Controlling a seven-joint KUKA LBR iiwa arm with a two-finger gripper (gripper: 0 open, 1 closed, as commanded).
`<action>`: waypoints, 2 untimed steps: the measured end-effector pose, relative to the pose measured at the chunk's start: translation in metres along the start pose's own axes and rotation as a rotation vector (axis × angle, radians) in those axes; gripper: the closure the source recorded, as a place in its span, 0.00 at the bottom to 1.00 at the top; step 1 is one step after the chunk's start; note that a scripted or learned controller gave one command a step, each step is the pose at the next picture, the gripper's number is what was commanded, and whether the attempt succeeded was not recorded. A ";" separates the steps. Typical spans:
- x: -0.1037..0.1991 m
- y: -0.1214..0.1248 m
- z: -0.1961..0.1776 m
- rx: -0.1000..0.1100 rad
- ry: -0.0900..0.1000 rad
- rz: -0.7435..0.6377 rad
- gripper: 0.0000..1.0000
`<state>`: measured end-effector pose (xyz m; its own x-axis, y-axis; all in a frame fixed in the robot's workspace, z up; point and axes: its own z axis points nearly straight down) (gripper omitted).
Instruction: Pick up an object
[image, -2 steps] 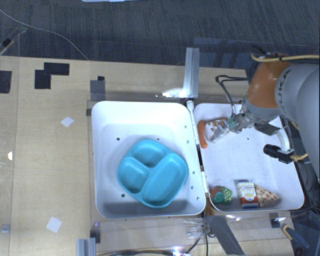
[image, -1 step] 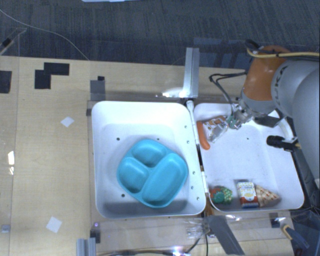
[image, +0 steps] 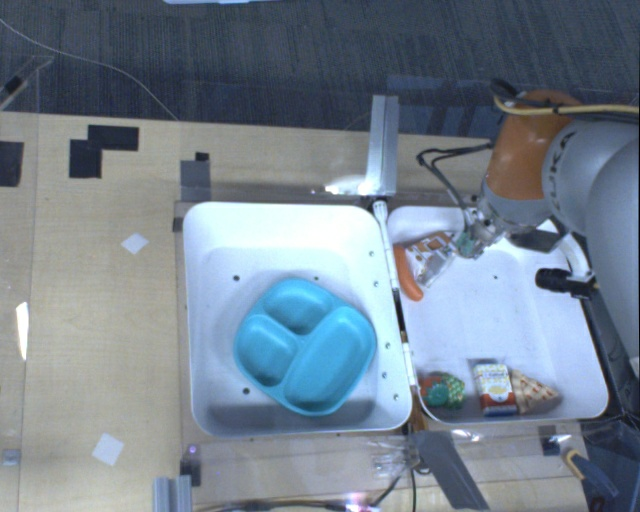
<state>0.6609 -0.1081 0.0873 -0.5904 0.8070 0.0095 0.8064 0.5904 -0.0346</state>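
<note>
Two bins: left bin (image: 205, 300) bears a blue divided plate (image: 305, 345); right bin (image: 520, 310) bears the small items.
Gripper (image: 462, 245): low at the right bin's upper left, its tip touching a clear-wrapped packet (image: 432, 255).
Fingers: too small and blurred to tell whether apart or together.
Nearest candidate: the packet, just beside an orange hot-dog toy (image: 407, 275) against the bin's left wall.
Other items: green-and-orange toy (image: 442, 390), small carton (image: 491, 386) and pizza-slice toy (image: 532, 392) along the lower edge.
Risk: crinkly wrap may slip; the wall crowds a finger; the hot-dog toy may be dragged along.
</note>
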 end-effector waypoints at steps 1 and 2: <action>-0.010 0.000 -0.037 -0.030 -0.010 -0.125 0.00; 0.001 0.006 -0.005 -0.028 -0.010 0.002 0.00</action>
<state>0.6653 -0.1031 0.0919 -0.5891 0.8080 -0.0006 0.8080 0.5891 -0.0069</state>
